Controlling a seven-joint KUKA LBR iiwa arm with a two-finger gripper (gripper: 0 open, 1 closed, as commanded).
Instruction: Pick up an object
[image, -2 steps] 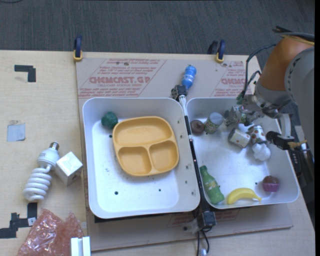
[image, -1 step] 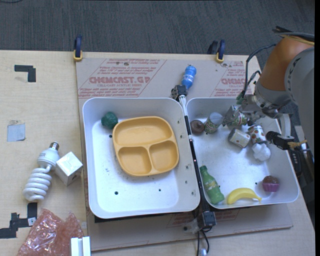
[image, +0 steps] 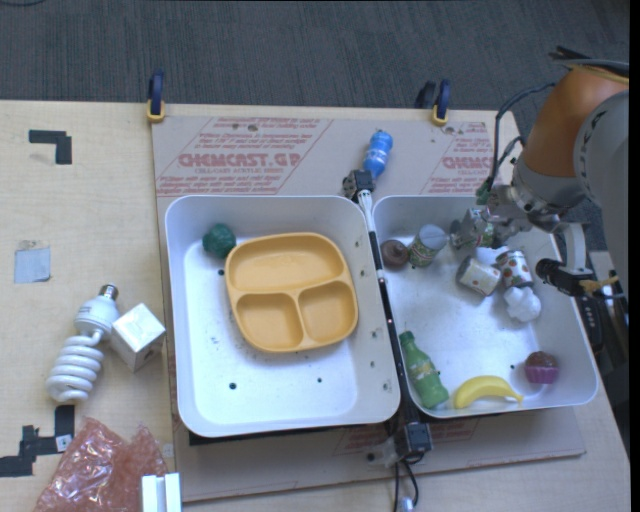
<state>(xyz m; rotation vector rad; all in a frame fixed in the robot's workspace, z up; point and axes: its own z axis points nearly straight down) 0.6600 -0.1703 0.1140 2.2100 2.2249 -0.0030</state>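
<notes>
- The arm (image: 580, 120), grey with an orange band, is reaching in from the right and hanging over the far part of the right bin (image: 470, 350).
- The gripper (image: 487, 222) is sitting low among a crowd of small things near the bin's far wall; whether its fingers are spread or closed, and whether anything is between them, I cannot tell.
- Just beside it are lying a small white and brown toy (image: 497, 270), a white lump (image: 522, 303), a pale round cup (image: 431, 240) and a brown ball (image: 395, 253), all packed close together.
- Well apart from it, along the near wall, are lying a green bottle (image: 422, 372), a banana (image: 486, 391) and a purple round thing (image: 542, 368).
- In the left bin (image: 270, 390) a yellow divided tray (image: 291, 291) is resting, with a green ball (image: 219, 240) touching its far left corner.
- Outside the bins, a spiral light bulb (image: 82, 348) and a white cube (image: 138, 331) are lying on the bench, and a blue bottle (image: 377, 154) is lying behind the bins.
</notes>
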